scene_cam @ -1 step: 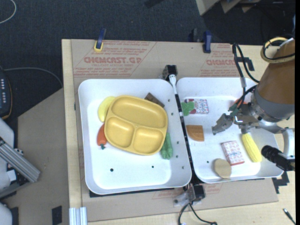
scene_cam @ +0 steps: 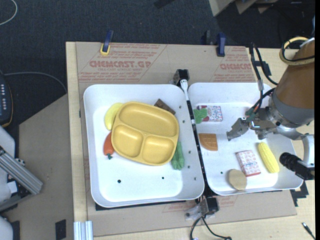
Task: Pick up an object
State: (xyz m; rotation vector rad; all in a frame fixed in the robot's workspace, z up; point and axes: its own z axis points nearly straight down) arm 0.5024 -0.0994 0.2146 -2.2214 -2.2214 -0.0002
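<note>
The gripper (scene_cam: 239,129) hangs over the right bin (scene_cam: 227,91), fingers slightly apart and holding nothing, with the orange cracker (scene_cam: 208,142) nearest, toward eight o'clock.

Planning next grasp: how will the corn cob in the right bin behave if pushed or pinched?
The corn cob looks long and round, so it would probably roll sideways if nudged. It seems rigid, likely a plastic toy, hence light. It lies near the bin wall, which may stop it.

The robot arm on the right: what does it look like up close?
The arm is a thick rounded column, grey with a broad orange band above the wrist. Black cables run along it from the bench's far edge. Its gripper is a small grey metal claw on a silvery wrist block.
</note>
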